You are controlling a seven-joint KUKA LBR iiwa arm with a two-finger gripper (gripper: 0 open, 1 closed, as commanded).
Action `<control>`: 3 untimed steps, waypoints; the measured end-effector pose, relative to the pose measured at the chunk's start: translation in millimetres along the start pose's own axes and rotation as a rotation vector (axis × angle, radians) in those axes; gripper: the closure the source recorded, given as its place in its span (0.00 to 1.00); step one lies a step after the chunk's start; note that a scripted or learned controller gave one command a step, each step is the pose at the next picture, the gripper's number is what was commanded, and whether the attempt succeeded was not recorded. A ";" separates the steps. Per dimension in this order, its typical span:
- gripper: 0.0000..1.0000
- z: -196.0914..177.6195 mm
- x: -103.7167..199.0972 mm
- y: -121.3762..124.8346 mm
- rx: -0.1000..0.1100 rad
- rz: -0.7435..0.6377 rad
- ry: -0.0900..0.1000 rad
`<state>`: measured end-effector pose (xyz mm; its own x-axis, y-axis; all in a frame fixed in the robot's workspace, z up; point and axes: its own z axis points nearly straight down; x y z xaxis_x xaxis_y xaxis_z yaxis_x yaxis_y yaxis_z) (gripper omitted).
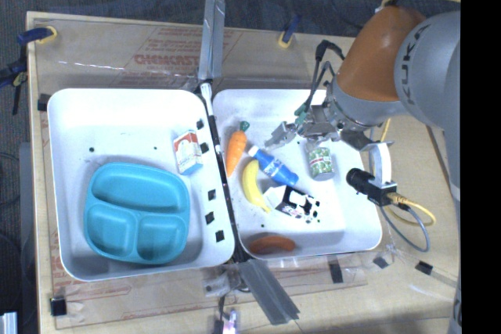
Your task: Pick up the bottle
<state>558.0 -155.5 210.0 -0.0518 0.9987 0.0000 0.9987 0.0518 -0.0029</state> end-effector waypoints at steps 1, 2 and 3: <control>0.00 104.6 -20.4 13.0 -0.026 -0.041 -0.005; 1.00 98.5 -21.2 10.2 -0.017 -0.044 -0.005; 1.00 -13.4 20.4 60.4 -0.003 0.127 0.000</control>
